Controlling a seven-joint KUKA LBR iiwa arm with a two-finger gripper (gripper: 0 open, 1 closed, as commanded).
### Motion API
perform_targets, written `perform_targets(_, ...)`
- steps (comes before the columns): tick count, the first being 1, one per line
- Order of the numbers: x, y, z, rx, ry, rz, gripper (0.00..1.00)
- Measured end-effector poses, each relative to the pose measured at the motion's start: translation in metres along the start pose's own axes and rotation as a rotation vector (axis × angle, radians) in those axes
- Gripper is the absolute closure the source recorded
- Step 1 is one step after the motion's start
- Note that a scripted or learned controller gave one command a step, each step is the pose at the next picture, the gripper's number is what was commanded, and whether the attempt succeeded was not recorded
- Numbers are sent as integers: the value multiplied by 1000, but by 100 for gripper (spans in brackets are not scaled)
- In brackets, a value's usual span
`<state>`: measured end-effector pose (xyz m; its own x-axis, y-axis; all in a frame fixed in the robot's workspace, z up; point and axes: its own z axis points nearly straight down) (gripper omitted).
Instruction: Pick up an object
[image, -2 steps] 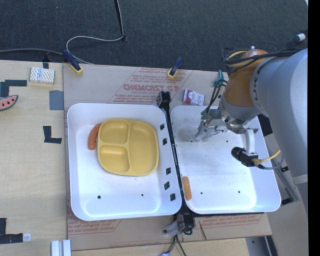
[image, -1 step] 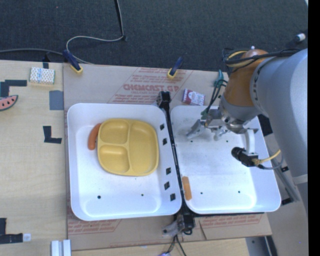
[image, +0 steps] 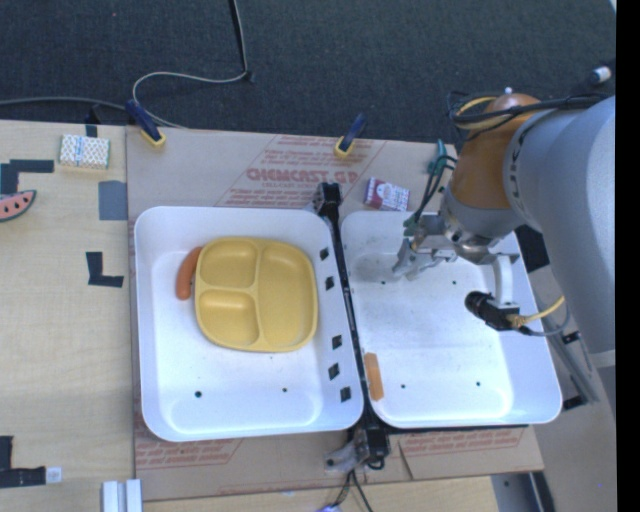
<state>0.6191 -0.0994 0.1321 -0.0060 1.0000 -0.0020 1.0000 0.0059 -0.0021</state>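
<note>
Gripper (image: 412, 262) hangs low over the upper part of the right bin (image: 500, 400), and from this slanted overhead view I cannot tell how it is set or whether it has anything.

Candidates for the pick: a small orange piece (image: 373, 375), carrot-like, lies in the right bin hard against its left wall, well apart from the gripper. It looks light and stiff, probably smooth plastic, so it may slip; I'd take it across its narrow middle, though the wall beside it leaves little room on that side.

Over in the left bin (image: 240, 405), a yellow divided plate (image: 256, 294) lies flat, three compartments with nothing visible in them. It is light and rigid, but broad and shallow, so only its rim offers a hold. Tucked against its left edge lies an orange sausage-shaped toy (image: 184, 275), partly hidden by the plate; its free side is the easier approach.

On the worktop (image: 60, 300) above the right bin sits a small red-and-white packet (image: 385, 194).
</note>
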Motion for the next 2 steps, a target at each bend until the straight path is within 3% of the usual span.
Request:
perform_targets(1,0,0,0,0,-1,0,0)
perform_targets(2,-11,42,47,-4,1,3,0)
